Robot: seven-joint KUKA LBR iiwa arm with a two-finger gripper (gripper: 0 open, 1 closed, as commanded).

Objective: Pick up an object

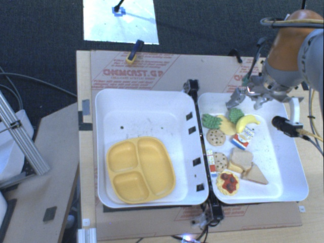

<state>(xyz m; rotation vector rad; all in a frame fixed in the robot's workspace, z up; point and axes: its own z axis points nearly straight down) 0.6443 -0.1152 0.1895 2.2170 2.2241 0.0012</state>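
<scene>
The banana (pixel 248 121), lying at the far end of the right bin (pixel 291 184) among the toy food with its long axis running left-right, sits just below your gripper (pixel 249 98), whose fingers hang spread apart and empty above it.

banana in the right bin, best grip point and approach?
Take the banana across its narrow middle, coming straight down from above. It lies flat and curved, so the fingers should close across the width. Its far, outward edge looks freest; the green toy and the red and white item crowd the other sides.
</scene>
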